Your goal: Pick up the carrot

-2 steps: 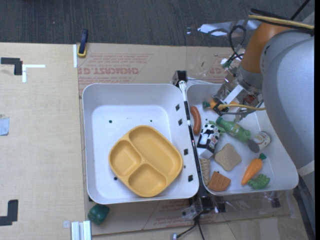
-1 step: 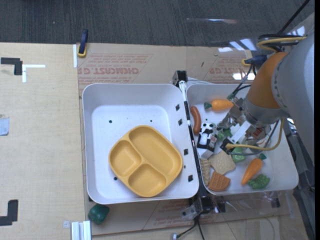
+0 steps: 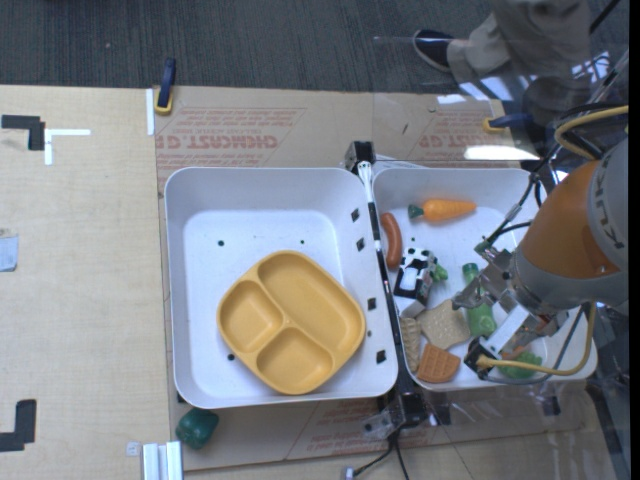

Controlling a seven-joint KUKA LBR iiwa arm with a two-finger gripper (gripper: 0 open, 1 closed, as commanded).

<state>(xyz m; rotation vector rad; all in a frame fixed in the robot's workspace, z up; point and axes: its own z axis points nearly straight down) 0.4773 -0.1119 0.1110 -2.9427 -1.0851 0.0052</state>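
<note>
Cardboard-covered bench is carrying two bins, and the carrot [image 3: 447,209] is lying crosswise (leaves leftward) at the right bin's [image 3: 505,175] far end, well beyond the gripper [image 3: 484,313], whose grasp I cannot tell.

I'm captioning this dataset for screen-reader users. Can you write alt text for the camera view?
An orange toy carrot with a green top lies untouched at the far side of the right shallow white bin, while the grey arm's two-finger gripper hovers lower among other toy foods. The left shallow white bin holds a yellow three-compartment plastic plate.
</note>
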